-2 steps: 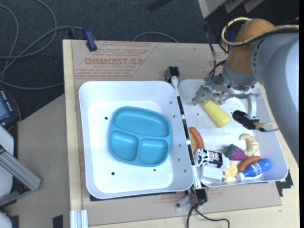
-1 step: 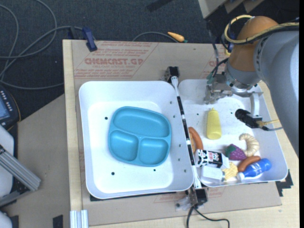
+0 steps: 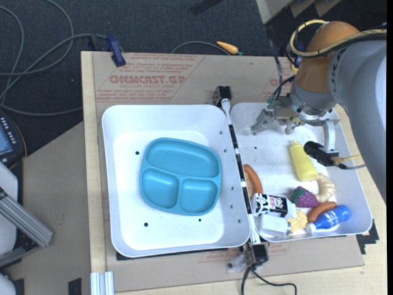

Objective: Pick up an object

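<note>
- The gripper [image 3: 277,120] hangs over the far, bare part of the right bin [image 3: 249,112]; whether it is open or closed, I cannot tell.
- Nothing shows in its grasp, so the pick looks not yet made.
- Candidates lie nearer in that bin: a yellow bottle [image 3: 302,160], a hot dog [image 3: 253,179], grapes [image 3: 304,196], a blue bottle [image 3: 330,219].
- The left bin [image 3: 116,183] holds a blue divided plate [image 3: 180,175].
- Left to do: descend on one item, grip, lift.
</note>
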Controlling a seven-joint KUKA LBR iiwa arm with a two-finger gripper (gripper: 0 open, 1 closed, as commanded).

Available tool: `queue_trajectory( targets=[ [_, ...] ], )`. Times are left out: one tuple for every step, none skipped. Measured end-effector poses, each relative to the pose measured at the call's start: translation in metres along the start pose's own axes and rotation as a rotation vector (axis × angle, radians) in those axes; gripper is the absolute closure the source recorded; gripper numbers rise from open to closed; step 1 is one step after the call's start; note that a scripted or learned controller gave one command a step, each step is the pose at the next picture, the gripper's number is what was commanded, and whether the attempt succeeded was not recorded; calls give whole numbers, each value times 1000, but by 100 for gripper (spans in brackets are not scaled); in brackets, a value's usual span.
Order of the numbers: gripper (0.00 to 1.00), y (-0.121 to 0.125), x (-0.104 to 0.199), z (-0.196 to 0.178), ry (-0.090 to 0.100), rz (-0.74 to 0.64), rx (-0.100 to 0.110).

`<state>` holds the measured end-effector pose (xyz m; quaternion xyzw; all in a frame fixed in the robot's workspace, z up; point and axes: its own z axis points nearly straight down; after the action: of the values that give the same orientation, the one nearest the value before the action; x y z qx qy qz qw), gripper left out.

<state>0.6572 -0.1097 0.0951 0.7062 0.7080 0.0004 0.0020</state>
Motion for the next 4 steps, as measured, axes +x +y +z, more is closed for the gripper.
queue_trajectory(
  targets=[
    [0,-79,-57,11,2,10,9],
    [0,-132,-77,10,2,7,7],
    [0,-33,-46,-111,-2,-5,-17],
    [0,-105,-119,-110,0,11,7]
  ],
)
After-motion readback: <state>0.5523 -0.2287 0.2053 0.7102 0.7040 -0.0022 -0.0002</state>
